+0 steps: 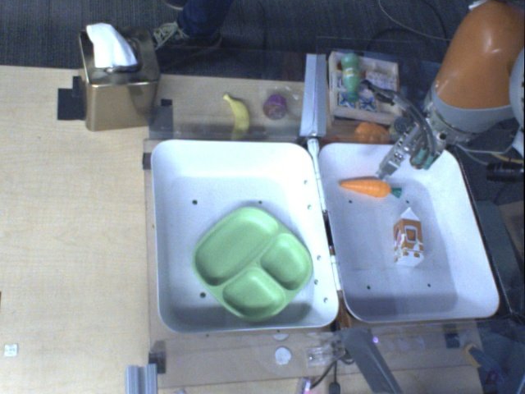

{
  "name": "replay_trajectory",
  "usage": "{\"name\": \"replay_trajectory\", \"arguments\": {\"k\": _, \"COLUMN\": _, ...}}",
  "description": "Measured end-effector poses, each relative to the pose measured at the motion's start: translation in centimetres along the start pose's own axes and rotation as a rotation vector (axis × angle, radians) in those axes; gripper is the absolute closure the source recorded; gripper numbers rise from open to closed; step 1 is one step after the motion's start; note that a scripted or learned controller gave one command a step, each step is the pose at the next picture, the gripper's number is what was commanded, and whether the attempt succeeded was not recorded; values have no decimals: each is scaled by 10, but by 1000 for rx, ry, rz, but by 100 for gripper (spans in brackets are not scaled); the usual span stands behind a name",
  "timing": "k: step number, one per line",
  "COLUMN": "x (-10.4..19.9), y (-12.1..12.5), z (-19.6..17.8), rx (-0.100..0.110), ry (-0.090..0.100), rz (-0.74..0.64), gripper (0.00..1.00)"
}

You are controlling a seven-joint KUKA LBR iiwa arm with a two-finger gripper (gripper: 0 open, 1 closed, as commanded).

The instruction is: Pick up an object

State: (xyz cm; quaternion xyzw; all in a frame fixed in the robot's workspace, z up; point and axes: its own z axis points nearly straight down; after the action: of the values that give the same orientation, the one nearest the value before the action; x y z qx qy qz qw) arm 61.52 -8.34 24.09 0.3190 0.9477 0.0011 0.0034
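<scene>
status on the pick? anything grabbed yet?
Done: the arm has reached over the right bin, and the tool sits just above the carrot. In hand: nothing visibly gripped; the carrot and the small carton lie on the bin floor. Left: close on an object and lift it.

Arm (484, 60): rounded orange shell above a grey band, with a light grey ring beneath it. Wrist: dark metal parts with thin cables. Gripper (392, 164): slim, pale grey, tapering towards the tip
</scene>
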Motion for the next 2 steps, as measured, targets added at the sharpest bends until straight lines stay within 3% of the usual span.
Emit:
{"name": "replay_trajectory", "arguments": {"k": 1, "x": 30, "y": -119, "z": 37, "rx": 2, "ry": 1, "rz": 12, "gripper": 100}}
{"name": "replay_trajectory", "arguments": {"k": 2, "x": -9, "y": -126, "z": 46, "rx": 2, "ry": 0, "rz": 348, "gripper": 100}}
